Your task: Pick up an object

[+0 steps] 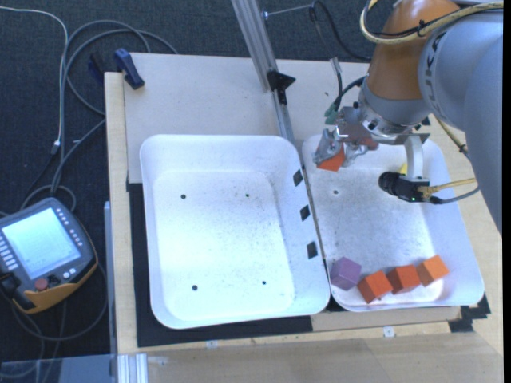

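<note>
Orange blocks [403, 278]: four; purple block [346, 272]: one.

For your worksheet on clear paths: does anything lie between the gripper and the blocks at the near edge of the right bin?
Nothing visible does. The gripper is at the far end of the right bin with an orange block between its fingers. Bare bin floor separates it from the purple block and three orange blocks.

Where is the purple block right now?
The purple block lies in the right bin, at its near-left corner, just left of a row of three orange blocks along the near wall.
</note>
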Robot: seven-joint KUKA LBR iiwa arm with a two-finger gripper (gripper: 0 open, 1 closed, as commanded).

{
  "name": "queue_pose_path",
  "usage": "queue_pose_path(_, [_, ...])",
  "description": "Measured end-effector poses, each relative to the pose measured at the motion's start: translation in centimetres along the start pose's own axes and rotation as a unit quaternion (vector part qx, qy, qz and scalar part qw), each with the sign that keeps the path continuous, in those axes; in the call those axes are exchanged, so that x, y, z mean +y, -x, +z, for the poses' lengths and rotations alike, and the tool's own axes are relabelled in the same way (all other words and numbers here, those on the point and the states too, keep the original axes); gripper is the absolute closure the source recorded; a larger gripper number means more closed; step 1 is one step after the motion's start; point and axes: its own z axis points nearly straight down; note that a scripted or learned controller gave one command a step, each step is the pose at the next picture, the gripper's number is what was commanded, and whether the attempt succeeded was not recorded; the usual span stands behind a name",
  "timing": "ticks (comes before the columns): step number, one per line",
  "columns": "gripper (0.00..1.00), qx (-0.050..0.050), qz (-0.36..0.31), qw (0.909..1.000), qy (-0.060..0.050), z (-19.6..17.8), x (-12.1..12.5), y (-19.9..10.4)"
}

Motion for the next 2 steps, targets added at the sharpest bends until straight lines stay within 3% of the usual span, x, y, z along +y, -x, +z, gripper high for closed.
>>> queue_pose_path(1, [1.00, -0.003, 0.005, 1.0000, 0.001, -8.7, 3.1, 3.8])
queue_pose_path(2, [1.00, 0.000, 0.001, 1.0000, -0.008, -5.7, 2.4, -4.3])
